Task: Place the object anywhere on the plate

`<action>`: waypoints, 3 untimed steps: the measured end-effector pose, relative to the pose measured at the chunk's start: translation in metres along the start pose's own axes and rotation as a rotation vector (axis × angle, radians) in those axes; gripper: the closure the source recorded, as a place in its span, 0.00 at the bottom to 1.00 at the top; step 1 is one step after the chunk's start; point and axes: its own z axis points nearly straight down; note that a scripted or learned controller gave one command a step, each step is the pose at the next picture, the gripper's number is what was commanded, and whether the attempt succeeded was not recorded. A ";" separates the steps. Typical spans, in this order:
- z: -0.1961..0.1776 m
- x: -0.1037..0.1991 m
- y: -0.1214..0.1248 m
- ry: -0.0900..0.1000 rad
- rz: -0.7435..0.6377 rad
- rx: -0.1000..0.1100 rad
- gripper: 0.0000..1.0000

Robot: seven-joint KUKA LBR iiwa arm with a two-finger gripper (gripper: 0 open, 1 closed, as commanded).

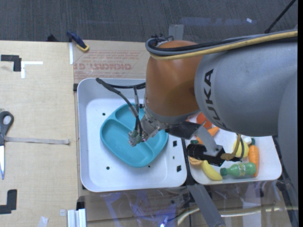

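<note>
While the gripper (135, 138) hung over the blue divided plate (118, 143), grip state unclear, the arm (227, 74) hid much of the toy-food bin (272, 174); scissors (4, 126) lay on the counter (38, 103).

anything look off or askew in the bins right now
The blue divided plastic plate sits skewed in the left white bin, turned at a diagonal to the walls. In the right white bin, a green bottle lies on its side among a yellow banana and an orange carrot. Nothing looks spilled or broken.
</note>
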 end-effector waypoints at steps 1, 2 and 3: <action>-0.045 0.016 0.013 -0.001 0.018 -0.001 1.00; -0.045 0.016 0.013 -0.001 0.018 -0.001 0.00; 0.081 -0.045 -0.025 0.000 -0.395 -0.001 0.00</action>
